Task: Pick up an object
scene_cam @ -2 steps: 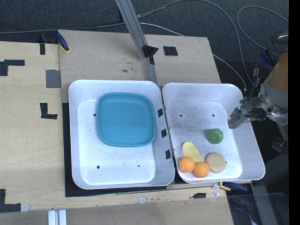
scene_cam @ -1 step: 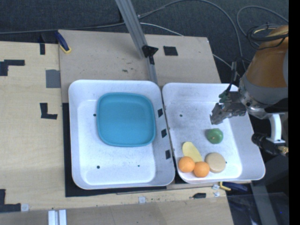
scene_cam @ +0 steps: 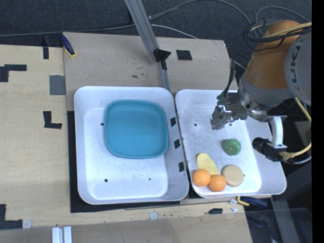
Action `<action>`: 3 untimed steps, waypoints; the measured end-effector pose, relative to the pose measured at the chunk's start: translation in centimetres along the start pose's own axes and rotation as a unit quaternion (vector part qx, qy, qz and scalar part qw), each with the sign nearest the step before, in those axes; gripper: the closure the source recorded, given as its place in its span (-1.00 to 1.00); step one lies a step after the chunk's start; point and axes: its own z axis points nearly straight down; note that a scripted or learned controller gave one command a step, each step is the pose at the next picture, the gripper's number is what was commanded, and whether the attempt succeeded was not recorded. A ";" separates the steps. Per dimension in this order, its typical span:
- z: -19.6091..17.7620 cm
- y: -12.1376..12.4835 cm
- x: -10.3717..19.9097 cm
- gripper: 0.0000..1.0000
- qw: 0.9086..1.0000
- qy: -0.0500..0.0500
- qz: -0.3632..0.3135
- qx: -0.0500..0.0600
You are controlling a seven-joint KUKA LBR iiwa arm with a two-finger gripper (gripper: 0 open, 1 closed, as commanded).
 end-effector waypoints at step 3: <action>2.2 2.5 15.2 1.00 1.000 0.000 -0.002 0.000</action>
